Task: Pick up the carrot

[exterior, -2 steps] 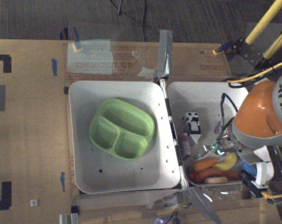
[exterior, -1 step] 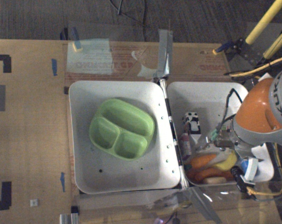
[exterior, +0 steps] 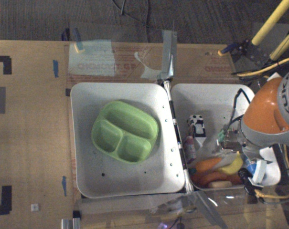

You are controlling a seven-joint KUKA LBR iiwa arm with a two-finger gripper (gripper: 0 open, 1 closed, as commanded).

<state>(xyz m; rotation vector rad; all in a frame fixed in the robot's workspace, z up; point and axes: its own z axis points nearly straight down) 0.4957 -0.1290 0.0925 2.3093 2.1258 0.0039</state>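
The carrot (exterior: 208, 164) lies in the right bin (exterior: 208, 97), toward its six o'clock end, long axis running roughly from eight o'clock to two o'clock. A yellow banana-like piece (exterior: 233, 166) touches it at three o'clock, and a darker orange piece (exterior: 213, 178) sits just beside it at six o'clock. The claw (exterior: 229, 141) hangs above, so the carrot lies at about seven o'clock from it, near; whether the claw is spread or pressed together cannot be told. The bin's near wall and divider crowd the carrot. The green tray (exterior: 125, 131) rests in the left bin (exterior: 84, 166) on the table (exterior: 29, 128).
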